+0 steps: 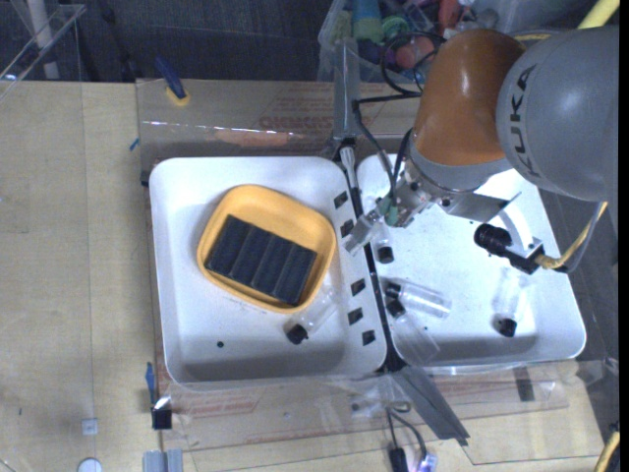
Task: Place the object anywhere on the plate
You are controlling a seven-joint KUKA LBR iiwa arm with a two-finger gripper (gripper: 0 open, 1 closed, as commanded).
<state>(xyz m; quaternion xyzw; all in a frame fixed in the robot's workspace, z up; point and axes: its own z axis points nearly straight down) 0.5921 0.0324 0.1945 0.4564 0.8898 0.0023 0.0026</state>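
1. Gripper [376, 219] sits low over the divider [366, 293] between the two bins, at its far half, just right of the plate. Can't tell how far open it is, and can't see anything held in it.
2. Arm [531, 106] comes in from the right. The orange band [467, 96] is directly above the wrist and covers the far part of the right bin [560, 337].
3. A black-tipped fitting [494, 239] sticks out on the wrist's right side, over the right bin.
4. Plate [218, 234]: yellow, in the left bin [177, 293], central and a bit toward the far side, near the divider.
5. Slab [263, 259]: dark and ridged. It lies flat inside the plate, turned at a slant to the bin edges, and covers most of the plate floor.
6. Clear vial [307, 323] with a black cap lies in the left bin, just beside the plate's near-right rim.
7. Second vial [415, 298] lies in the right bin, close to the divider, on the near side of the gripper.
8. Third vial [507, 308] is near the right bin's right wall.
9. Tub [413, 13] of coloured items stands beyond the bins, behind the arm.
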